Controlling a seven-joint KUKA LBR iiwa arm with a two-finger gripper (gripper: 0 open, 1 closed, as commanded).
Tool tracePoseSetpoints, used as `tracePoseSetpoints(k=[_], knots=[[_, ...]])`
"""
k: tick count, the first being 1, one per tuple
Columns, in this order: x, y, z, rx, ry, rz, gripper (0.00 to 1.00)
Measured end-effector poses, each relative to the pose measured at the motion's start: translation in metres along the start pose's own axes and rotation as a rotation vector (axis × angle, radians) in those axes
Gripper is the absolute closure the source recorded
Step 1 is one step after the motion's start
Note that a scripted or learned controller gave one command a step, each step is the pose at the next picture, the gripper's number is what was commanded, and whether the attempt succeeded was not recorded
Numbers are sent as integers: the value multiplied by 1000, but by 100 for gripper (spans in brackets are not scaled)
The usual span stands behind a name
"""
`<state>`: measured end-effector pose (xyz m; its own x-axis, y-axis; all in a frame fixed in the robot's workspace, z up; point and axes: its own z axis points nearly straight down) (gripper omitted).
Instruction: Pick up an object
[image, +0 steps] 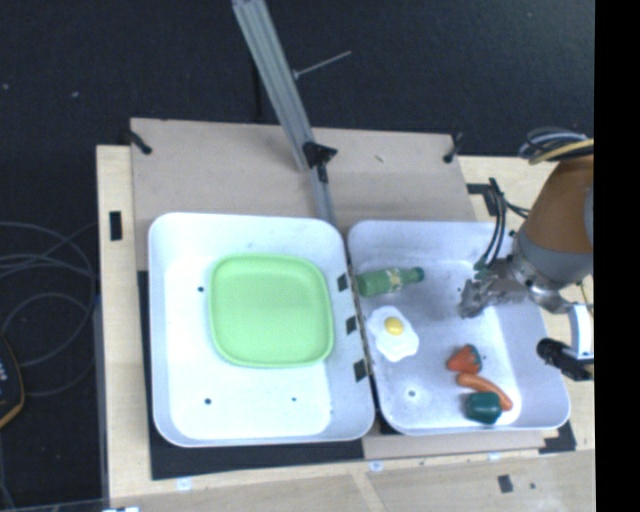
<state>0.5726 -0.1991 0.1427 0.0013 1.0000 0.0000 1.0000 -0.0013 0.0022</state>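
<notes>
While the gripper hung over the right bin, jaw state unclear — egg, bottle, carrot lay below.

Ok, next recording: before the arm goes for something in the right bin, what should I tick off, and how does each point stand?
1. Targets in right bin: green bottle, fried egg toy, carrot, red piece, dark green piece: ok.
2. Gripper over right bin: ok.
3. Gripper free of objects: ok, none touches it.
4. Target spacing: not ok, carrot, red and dark green pieces crowd together.
5. Bottle lying flat: ok.
6. Green plate in left bin, out of path: ok.
</notes>
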Motion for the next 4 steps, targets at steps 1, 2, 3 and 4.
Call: tracePoseSetpoints(k=[1,2,3,4], knots=[[-5,-2,-44,-2,-1,0,100],[-8,-2,-87,-2,-1,-1,100],[-7,-3,-149,-4,-2,-1,100],[45,-14,-143,1,0,-4,100]])
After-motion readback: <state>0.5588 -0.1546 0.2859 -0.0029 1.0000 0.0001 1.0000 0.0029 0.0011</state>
